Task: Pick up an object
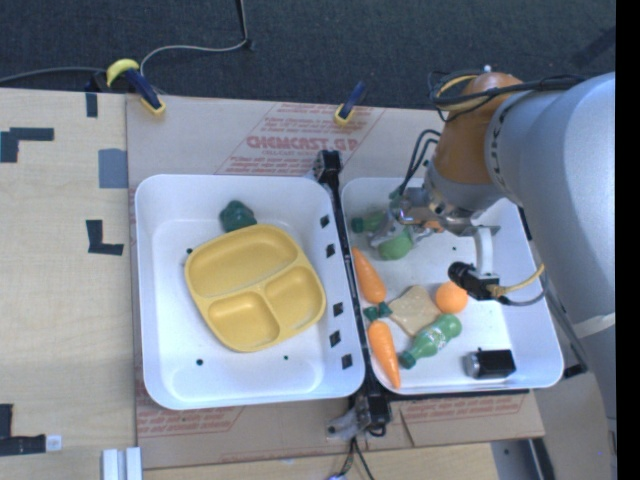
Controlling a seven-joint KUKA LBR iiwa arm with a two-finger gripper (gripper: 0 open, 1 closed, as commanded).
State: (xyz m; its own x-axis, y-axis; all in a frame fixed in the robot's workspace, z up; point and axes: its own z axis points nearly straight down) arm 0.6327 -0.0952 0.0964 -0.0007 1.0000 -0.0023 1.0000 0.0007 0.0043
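My gripper reaches down into the far left part of the right bin, under the orange-banded wrist. Directly beneath it lies a light green object, partly covered by the gripper, and I cannot tell whether they touch. Nearby in the same bin lie an orange carrot, a second carrot, a tan bread slice, an orange ball and a green bottle.
A small black block sits at the right bin's front right. The left bin holds a yellow divided plate and a dark green object behind it. The grey arm covers the right bin's far right side.
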